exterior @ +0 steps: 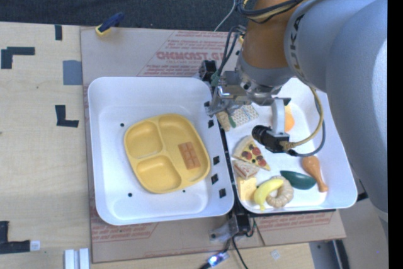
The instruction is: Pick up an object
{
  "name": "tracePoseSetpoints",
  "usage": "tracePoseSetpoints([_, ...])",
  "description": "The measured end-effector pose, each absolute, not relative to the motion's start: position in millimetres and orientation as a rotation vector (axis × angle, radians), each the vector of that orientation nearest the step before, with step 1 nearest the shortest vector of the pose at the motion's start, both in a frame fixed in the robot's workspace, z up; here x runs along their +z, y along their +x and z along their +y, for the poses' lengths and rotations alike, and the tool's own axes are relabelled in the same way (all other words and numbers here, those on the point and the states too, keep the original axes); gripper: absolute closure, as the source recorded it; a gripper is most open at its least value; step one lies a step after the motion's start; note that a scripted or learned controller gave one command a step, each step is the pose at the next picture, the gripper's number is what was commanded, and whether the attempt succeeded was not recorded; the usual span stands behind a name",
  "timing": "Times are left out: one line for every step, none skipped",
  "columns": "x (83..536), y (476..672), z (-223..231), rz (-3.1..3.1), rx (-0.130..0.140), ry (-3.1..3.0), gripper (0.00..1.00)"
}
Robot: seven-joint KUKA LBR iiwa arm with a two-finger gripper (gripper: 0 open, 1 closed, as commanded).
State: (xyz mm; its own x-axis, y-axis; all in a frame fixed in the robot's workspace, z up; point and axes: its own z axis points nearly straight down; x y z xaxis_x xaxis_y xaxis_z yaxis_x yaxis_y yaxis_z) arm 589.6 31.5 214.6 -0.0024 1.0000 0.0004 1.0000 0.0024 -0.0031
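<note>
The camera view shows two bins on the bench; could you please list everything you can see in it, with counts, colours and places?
Bins: two, white, side by side.
Divided tray: one, yellow, left bin.
Small block: one, brown, on the tray.
Pizza slice: one, right bin.
Banana: one, yellow, right bin's near edge.
Drumstick: one, orange-brown, right bin.
Green piece: one, dark green, beside the drumstick.
Clip: one, blue and yellow, bench's far left.
Arm: one, grey with orange band, over right bin.

yellow tray (165, 151), white bins (104, 110), yellow banana (267, 189), dark green leaf (298, 179)
</note>
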Motion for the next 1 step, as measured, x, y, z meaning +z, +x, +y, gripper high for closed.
tracePoseSetpoints([234.5, 590.1, 39.0, -2.224, -0.001, -2.217, 1.00])
